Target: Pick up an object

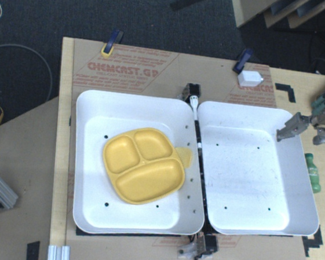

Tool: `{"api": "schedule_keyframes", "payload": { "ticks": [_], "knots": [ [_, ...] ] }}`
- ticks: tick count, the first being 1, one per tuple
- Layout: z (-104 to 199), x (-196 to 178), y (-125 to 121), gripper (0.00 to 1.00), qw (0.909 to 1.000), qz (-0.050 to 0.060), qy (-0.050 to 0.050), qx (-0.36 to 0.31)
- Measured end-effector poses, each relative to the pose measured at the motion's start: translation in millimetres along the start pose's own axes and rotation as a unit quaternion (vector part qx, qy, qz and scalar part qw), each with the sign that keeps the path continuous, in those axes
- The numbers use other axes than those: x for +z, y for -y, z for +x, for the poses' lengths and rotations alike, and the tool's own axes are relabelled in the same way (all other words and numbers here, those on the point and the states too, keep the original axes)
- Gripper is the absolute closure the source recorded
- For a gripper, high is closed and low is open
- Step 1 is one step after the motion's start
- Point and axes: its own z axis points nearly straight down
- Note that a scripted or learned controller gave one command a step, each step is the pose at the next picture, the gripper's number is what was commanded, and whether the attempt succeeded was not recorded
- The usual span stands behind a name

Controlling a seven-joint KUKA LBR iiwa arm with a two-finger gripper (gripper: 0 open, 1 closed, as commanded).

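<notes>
From my remote seat I see the tool [296,127] at the far right of the overhead picture, hanging over the upper right corner of the right bin [239,223]. One grey finger [288,128] points leftward, down toward the bin's rim. I cannot tell whether the tool is released or clenched, since the rest of it blurs into the grey arm hardware behind it. I see nothing between its fingers.

The thing to pick up, a yellow divided plate [143,165], lies well away to the left of the tool, in the left bin [84,205]. It rests flat on that bin's floor, roughly centred and turned at a slant, with two small compartments on its upper side and one large compartment below them. A small pale yellow piece [184,156] shows at the plate's right edge, touching or tucked under it; I cannot tell which.

The two white bins sit side by side, touching along their inner edges, on a brown cardboard sheet [158,68] printed with reddish lettering that covers the worktop. A small white block [250,79] sits on the cardboard beyond the right bin, up and to the left of the tool. A green object [313,171] lies just outside the right bin's right wall, below the tool
</notes>
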Motion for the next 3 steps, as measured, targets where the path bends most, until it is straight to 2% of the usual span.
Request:
{"api": "schedule_keyframes", "payload": {
  "ticks": [1,2,3],
  "knots": [
    [52.4,-158.0,40.1,0.0,1.0,-0.004,0.0,-0.001],
    [49.7,-159.1,38.5,1.0,1.0,0.004,0.001,0.003],
    [64.5,-38.7,41.9,1.0,0.9999,0.012,-0.001,0.004]
  ]
}}
